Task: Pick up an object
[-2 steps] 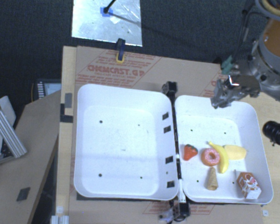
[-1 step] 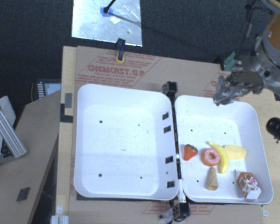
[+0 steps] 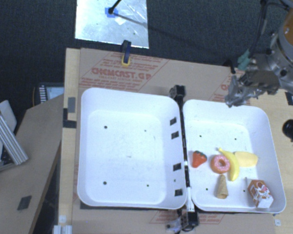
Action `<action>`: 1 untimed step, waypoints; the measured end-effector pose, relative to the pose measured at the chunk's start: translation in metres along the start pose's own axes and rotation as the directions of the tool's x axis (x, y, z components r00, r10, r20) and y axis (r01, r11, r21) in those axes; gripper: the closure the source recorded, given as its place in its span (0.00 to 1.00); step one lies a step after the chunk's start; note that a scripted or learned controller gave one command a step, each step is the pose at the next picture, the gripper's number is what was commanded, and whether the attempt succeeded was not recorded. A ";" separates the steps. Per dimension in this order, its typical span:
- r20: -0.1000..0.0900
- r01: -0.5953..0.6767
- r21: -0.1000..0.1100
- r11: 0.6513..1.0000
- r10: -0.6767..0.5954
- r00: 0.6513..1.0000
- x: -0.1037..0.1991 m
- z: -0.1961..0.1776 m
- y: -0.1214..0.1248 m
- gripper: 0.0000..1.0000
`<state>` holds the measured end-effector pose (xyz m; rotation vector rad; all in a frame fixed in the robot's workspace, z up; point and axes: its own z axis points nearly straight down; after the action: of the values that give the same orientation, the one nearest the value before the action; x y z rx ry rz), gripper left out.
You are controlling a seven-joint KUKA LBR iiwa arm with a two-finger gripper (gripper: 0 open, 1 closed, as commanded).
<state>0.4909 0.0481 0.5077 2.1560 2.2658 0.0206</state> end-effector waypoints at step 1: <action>0.000 0.007 -0.003 1.000 -0.007 1.000 0.000 -0.011 0.001 1.00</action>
<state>0.4915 0.0482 0.5186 2.1464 2.2721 0.0232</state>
